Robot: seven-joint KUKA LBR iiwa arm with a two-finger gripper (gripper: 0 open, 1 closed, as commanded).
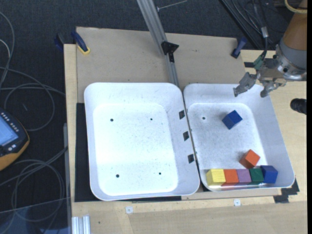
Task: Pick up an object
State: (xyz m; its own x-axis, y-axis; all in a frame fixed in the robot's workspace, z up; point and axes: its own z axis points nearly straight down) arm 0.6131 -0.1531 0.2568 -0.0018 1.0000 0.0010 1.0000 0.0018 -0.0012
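Hovering over right bin's (273,130) far right corner, claw (253,87) spread open, gripping nothing. Lone blue cube (232,119) lies below-left of claw, near, resting tilted on bin floor.

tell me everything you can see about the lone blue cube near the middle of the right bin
The blue cube is a small solid-coloured block, matte like painted wood or plastic. It sits turned at an angle on the floor of the right bin, alone, touching no other block. The gripper hangs above and to its right, apart from it.
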